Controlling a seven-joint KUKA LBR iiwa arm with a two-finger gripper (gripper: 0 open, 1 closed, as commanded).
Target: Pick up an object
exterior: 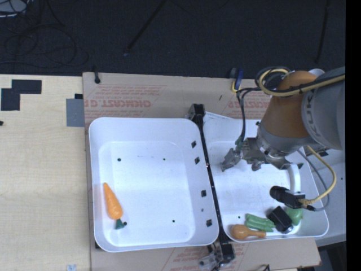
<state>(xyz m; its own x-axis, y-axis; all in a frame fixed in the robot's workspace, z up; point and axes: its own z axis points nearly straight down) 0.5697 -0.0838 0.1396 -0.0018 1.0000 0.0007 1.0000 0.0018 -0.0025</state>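
My gripper (231,161) hangs over the upper left part of the right bin (225,130), close to the divider between the bins, and I see nothing in it. An orange toy carrot (111,201) with a green top lies in the left bin (144,130) near its front left corner. Along the right bin's front edge lie an orange-yellow pear-shaped toy (245,231), a green pod-like toy (260,223), a small black block (280,219) and another green piece (294,215). All of these are well in front of the gripper.
The grey arm with its orange band (285,114) reaches in over the right bin's far right side. A black ridge (204,168) separates the two bins. Brown cardboard (146,97) lies under the bins, and a pale bench top (39,179) extends to the left.
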